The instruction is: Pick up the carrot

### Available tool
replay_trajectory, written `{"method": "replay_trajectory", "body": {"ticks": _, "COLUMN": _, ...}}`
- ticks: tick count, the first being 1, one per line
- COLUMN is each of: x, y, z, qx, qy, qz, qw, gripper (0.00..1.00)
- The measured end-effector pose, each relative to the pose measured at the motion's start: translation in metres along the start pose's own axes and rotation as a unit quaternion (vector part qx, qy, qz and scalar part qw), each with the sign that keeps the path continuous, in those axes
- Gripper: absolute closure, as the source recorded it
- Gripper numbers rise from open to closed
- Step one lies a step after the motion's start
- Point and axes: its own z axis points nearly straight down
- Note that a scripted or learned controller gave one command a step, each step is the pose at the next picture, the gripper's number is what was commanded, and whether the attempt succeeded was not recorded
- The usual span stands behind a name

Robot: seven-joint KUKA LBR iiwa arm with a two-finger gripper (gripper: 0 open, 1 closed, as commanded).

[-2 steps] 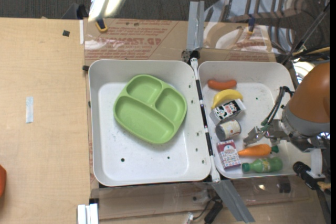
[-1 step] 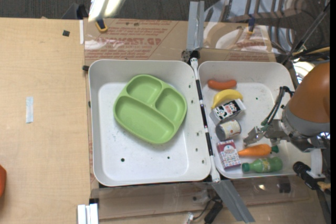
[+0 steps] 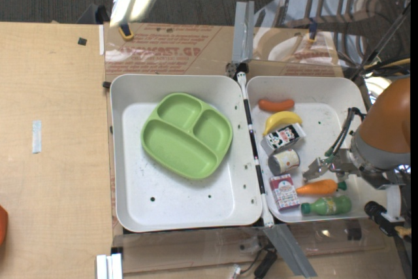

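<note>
Carrot [image 3: 317, 188] lies on its side in the right bin [image 3: 326, 96], close to the near edge, orange body running left to right with the green tip at its right end. Just in front of it, against the near wall, lies a green bottle [image 3: 326, 207], almost parallel to the carrot. To the carrot's left sits a small red-and-white carton [image 3: 283, 192] near the bin's near left corner. That leaves little free floor around the carrot on 2 sides.

Gripper [image 3: 317, 168] hangs just above and behind the carrot's left half, its metal fingers pointing left toward the middle of the bin. The jaws look slightly parted and nothing sits between them; the carrot rests on the bin floor. The grey and orange arm [image 3: 390, 134] covers the right edge of this bin.

Farther back stand a tan can [image 3: 285, 159], a black-and-white carton [image 3: 284, 136], a banana [image 3: 281, 120] and a sausage [image 3: 276, 104] toward the far left corner. Bare floor opens along the far wall and through the right centre.

The left bin [image 3: 130, 160] holds 1 green divided plate [image 3: 187, 135], set toward the far right, with wide bare floor along the near and left edges.
</note>
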Motion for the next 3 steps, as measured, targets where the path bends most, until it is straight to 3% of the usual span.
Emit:
{"method": "replay_trajectory", "body": {"ticks": 1, "x": 0.0616, "y": -0.0014, "z": 0.0001, "qx": 0.0, "qy": 0.0, "qz": 0.014, "qw": 0.9999, "gripper": 0.0}}
{"method": "replay_trajectory", "body": {"ticks": 2, "x": 0.0604, "y": -0.002, "z": -0.008, "qx": 0.002, "qy": 0.0, "qz": 0.018, "qw": 0.9998, "gripper": 1.0}}
{"method": "replay_trajectory", "body": {"ticks": 3, "x": 0.0603, "y": -0.002, "z": -0.008, "qx": 0.002, "qy": 0.0, "qz": 0.017, "qw": 0.9998, "gripper": 0.0}}
